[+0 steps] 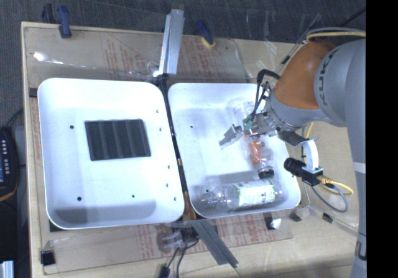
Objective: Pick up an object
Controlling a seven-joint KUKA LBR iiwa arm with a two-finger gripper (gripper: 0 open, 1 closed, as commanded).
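Two bins lie below us: the left bin carries a dark grate, the right bin two clear bottles. Our gripper hovers beside the orange-labelled bottle, above the larger bottle; we cannot tell its finger spread. Slick, rounded plastic could slip out sideways.

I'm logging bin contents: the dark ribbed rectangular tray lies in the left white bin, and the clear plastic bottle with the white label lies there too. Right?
Not quite. The camera view shows the dark ribbed rectangular tray in the left white bin, but the clear plastic bottle with the white label lies on its side in the right white bin, along its near wall.
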